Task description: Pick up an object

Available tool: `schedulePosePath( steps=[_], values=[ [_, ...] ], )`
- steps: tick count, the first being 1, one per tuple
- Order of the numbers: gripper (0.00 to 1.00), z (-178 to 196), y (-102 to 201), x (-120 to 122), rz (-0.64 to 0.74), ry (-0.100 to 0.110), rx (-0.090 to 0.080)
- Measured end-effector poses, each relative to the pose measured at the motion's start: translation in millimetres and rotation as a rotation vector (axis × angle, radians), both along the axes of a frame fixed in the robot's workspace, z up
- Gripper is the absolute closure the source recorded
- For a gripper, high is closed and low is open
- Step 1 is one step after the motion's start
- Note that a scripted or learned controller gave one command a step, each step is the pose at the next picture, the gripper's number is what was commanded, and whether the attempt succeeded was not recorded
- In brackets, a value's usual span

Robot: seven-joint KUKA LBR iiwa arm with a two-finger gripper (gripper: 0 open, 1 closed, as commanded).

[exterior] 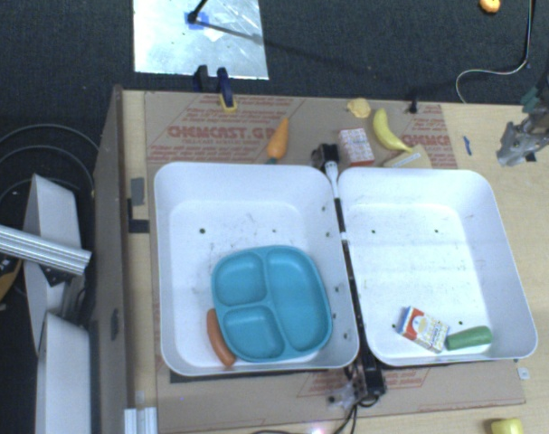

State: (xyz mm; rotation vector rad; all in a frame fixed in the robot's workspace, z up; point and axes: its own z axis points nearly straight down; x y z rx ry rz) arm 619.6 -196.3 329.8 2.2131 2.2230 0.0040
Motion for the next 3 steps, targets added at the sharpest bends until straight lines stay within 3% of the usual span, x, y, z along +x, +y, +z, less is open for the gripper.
schedulePosePath(
  steps=[1, 2, 3],
  values=[
    [1.0, 2, 2, -6, -0.001, 0.002, 0.0],
    [1.0, 56, -11, -48, -0.004, 0.001, 0.0],
    [1.0, -20, -10, -12, 0.0, 0.003, 0.0]
  ],
)
